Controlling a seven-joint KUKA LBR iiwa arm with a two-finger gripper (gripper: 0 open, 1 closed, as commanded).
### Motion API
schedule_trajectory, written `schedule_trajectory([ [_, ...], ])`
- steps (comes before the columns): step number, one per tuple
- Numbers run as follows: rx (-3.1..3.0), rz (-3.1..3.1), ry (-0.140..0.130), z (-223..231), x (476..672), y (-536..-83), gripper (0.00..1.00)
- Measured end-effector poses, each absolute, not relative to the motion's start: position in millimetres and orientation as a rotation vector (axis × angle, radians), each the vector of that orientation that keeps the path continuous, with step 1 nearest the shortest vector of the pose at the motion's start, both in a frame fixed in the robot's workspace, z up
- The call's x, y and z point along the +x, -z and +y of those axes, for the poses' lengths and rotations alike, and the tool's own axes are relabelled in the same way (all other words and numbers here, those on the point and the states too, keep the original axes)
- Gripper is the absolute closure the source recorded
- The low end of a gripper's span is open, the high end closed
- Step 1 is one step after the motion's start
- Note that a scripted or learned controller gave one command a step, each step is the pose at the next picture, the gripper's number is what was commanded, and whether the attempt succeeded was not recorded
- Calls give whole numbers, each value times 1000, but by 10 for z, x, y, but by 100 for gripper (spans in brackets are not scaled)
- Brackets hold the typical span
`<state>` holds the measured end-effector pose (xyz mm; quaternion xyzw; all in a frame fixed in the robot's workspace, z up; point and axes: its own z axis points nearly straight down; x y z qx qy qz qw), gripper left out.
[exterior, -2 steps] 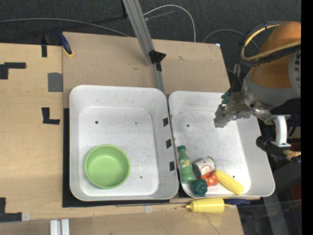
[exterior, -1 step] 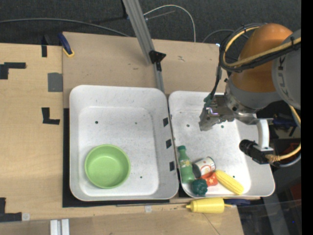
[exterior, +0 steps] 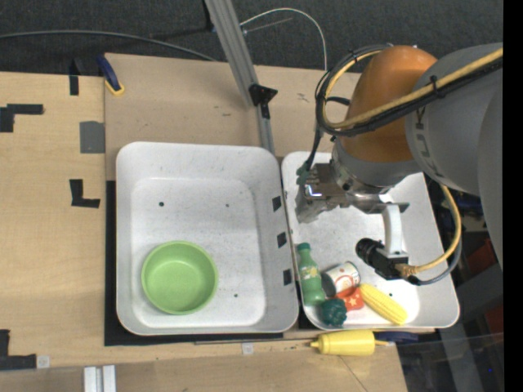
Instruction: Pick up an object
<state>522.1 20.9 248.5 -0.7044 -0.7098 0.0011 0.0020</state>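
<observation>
Plastic everywhere on this rig, basically. Two shallow white bins sit side by side on the pale wood tabletop (exterior: 49, 243), both with rounded corners and a speckled, scuffed look. The left bin (exterior: 196, 170) has one smooth, round lime-green bowl (exterior: 179, 277) down in its near corner.

The right bin (exterior: 433, 300) is where the clutter is. Taking the green bowl as the marker, all of it lies off to the bowl's right, bunched at the near end of that bin: a small glossy green bottle (exterior: 308, 272) lying along the bin wall, a white and red can-shaped thing (exterior: 345, 276), a dark teal lump (exterior: 333, 312) beside something small and red (exterior: 354, 300), and a bumpy yellow corn cob (exterior: 382, 303). A yellow bottle-shaped thing (exterior: 346, 343) lies outside, on the tabletop past the bin's near rim.

The gripper (exterior: 310, 202) hangs above the green bottle, up and right of the bowl, metal and grey under the orange band. I honestly can't tell how its jaws are set from here, and nothing shows between them.
</observation>
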Motion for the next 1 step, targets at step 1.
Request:
schedule_trajectory([
  [1,-2210,-2226,-4,811,5177,-2343,100],
])
